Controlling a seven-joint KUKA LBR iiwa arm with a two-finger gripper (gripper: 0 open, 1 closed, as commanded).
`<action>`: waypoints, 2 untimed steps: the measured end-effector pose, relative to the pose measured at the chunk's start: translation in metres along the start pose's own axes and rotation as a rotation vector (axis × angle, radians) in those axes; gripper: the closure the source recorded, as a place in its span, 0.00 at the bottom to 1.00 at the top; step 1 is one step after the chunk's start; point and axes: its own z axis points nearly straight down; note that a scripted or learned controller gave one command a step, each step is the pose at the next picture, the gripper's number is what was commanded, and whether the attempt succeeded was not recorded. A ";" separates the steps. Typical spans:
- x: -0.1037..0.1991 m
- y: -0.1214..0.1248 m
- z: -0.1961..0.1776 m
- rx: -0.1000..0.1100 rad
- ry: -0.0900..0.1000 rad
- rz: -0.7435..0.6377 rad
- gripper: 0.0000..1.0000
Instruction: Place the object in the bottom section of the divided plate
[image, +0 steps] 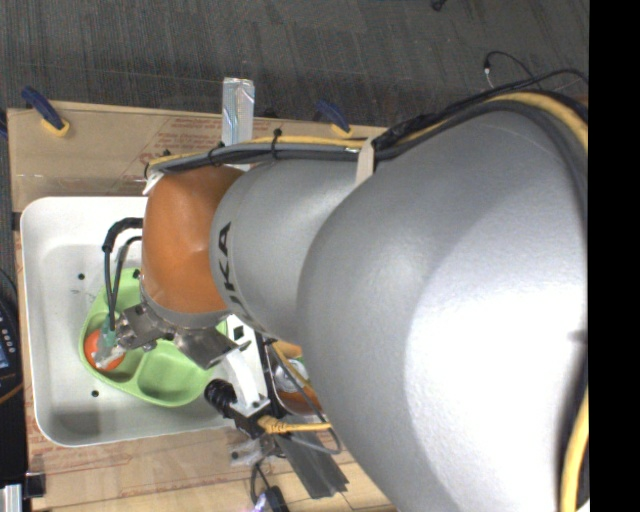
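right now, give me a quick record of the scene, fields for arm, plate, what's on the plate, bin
arm: grey KUKA arm with orange band, reaching in from the right over the left bin
gripper: low over the plate's left part, mostly hidden by the wrist
plate: green divided plate, partly covered by the arm
on plate: orange-red object at its left edge, beside the gripper
bin: white bin holding the plate
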 end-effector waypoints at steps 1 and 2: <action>-0.003 0.045 -0.032 -0.005 -0.001 -0.201 0.00; 0.010 0.011 0.072 -0.018 0.003 -0.022 0.00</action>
